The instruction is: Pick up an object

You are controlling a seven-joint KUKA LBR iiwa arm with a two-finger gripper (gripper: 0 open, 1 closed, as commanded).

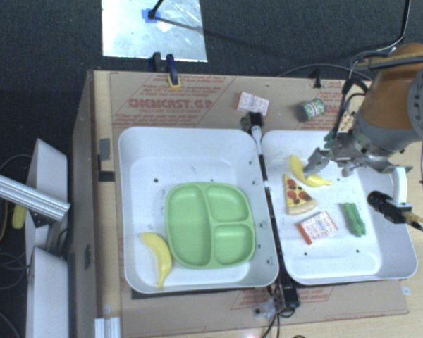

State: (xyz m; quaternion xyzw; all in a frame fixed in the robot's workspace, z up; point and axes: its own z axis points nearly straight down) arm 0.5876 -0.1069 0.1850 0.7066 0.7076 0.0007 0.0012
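The right bin (381,259) holds a small yellow banana (300,170), a pizza slice (298,194), a red and white packet (317,227) and a green pod-shaped piece (353,218). My gripper (332,165) hangs over the bin's far part, just right of the small banana. It is open, with its left finger close to the banana's upper end and nothing between the fingers. The left bin (137,153) holds a green divided plate (210,224) and a larger yellow banana (158,257) at its front left.
A green can (312,108) and a small printed card (253,103) lie on the bench behind the bins. A black fitting with a cable (388,207) sticks out over the right bin's right side. The wall between the bins (264,189) runs just left of the pizza slice.
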